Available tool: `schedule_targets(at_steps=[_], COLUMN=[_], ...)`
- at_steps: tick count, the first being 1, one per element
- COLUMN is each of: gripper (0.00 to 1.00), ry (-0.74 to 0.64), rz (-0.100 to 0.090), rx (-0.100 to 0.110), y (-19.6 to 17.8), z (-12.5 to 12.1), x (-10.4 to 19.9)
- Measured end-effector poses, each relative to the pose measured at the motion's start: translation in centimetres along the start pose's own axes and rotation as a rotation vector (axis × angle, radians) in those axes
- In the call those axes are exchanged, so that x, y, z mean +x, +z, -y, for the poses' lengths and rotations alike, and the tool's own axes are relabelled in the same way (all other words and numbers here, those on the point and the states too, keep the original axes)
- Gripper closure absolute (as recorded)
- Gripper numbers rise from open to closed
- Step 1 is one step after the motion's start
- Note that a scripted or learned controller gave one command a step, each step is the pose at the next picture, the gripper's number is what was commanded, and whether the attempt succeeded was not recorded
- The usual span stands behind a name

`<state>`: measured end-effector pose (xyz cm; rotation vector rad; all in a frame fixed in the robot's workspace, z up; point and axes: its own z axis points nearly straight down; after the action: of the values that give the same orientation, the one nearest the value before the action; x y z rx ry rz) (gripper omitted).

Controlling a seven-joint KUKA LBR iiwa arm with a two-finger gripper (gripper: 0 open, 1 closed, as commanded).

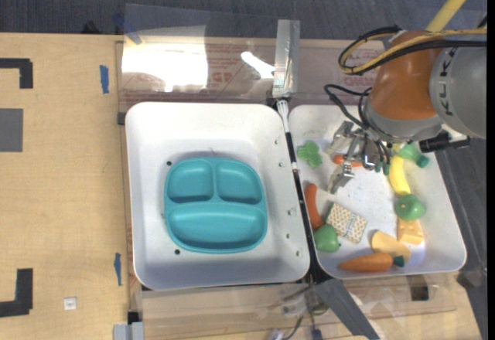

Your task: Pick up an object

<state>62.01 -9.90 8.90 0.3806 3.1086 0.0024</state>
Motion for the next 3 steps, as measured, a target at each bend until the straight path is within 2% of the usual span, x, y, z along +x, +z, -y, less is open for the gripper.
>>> schedule_targets(at_steps=[1, 2, 3], gripper=[0.00, 0.00, 0.00], ry=[-0.176, -0.288, -0.433], rz=[0.000, 0.004, 0.004], rx=[0.002, 0.001, 0.001], y=[0.0, 0.0, 0.0], z=[5.0, 1.1, -0.8], x=[0.4, 0.1, -0.5])
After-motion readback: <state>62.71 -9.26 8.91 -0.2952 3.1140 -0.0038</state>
